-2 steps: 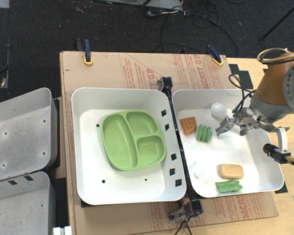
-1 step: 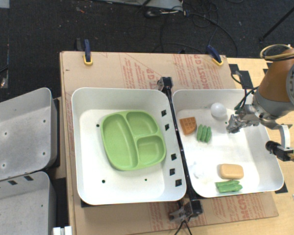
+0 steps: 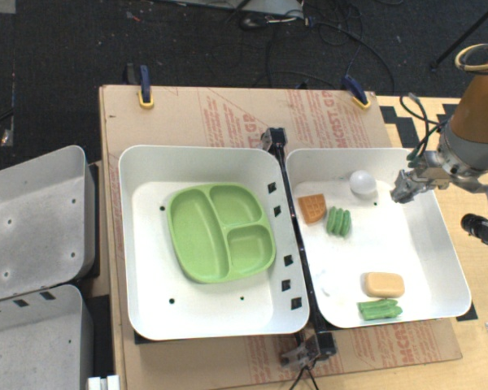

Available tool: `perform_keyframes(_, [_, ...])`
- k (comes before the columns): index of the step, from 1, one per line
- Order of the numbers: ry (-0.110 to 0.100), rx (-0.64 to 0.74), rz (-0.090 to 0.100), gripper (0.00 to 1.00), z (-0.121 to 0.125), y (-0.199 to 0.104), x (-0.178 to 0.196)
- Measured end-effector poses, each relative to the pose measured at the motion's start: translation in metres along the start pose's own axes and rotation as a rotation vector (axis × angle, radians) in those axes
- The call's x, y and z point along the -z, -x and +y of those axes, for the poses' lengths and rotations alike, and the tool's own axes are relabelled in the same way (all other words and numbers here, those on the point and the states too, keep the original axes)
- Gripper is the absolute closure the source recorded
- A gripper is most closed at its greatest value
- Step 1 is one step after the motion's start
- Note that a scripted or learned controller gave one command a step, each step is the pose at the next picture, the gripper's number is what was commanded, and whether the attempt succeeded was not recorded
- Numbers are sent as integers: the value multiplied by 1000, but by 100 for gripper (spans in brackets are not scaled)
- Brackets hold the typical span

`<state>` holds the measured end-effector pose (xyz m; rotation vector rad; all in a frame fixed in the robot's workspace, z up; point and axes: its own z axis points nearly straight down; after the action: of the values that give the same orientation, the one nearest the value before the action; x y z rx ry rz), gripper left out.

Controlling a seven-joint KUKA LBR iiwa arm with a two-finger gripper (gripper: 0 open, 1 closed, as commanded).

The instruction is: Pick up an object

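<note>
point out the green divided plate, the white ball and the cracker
green divided plate [image 3: 197,242]: camera view, on its large left compartment, in the left bin
white ball [image 3: 363,183]: camera view, on the ball's centre, in the right bin
cracker [image 3: 312,208]: camera view, middle of its orange top face

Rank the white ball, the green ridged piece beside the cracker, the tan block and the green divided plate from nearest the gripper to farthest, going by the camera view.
From the gripper at the right bin's far right edge:
1. White ball, just to its left in the view.
2. Green ridged piece, mid-bin, beside the cracker.
3. Tan block, near the bin's front.
4. Green divided plate, in the left bin.
</note>
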<state>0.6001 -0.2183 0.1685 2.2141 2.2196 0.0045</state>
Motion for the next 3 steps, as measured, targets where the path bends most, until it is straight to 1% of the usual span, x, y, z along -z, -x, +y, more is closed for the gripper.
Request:
perform_keyframes(1, [-1,0,0,100,7,2,44])
perform_keyframes(2, [-1,0,0,100,6,4,88])
perform_keyframes(3, [-2,0,1,100,7,4,121])
